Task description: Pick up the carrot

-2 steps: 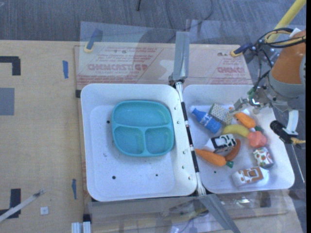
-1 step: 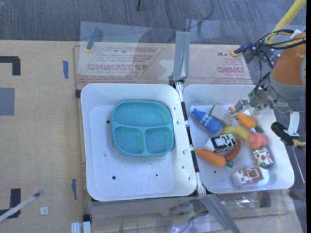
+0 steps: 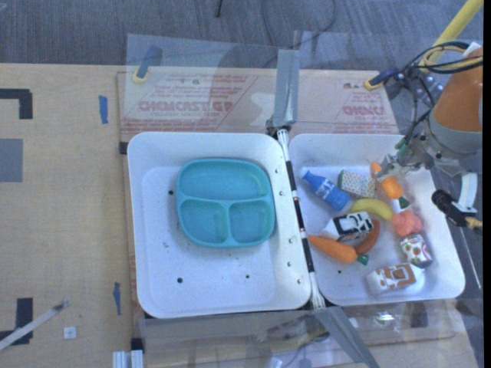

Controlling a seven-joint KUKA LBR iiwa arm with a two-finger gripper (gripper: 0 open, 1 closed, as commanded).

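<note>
**Carrot lies at the right bin's near-left edge, hemmed in by toys**

The carrot (image 3: 335,249) lies on the floor of the right bin (image 3: 453,282), close to the wall it shares with the left bin (image 3: 153,282), green end pointing toward the bin's middle. A small black-and-white toy (image 3: 353,224) and a brown curved piece (image 3: 371,238) sit just beside it, touching or nearly so. Farther back lie a banana (image 3: 370,208), a blue bottle (image 3: 325,189) and a speckled block (image 3: 356,182). To the right are an orange-pink lump (image 3: 407,222), a small white carton with red marks (image 3: 415,249) and a white-and-brown package (image 3: 393,278). The left bin holds a teal divided plate (image 3: 226,202).

The gripper (image 3: 390,167) hangs over the right bin's far right part, well apart from the carrot, beside a small orange item (image 3: 392,187). Cables and the wrist crowd it, so the state of its grip cannot be told. The arm (image 3: 459,110) is cut off at the frame's right.
</note>
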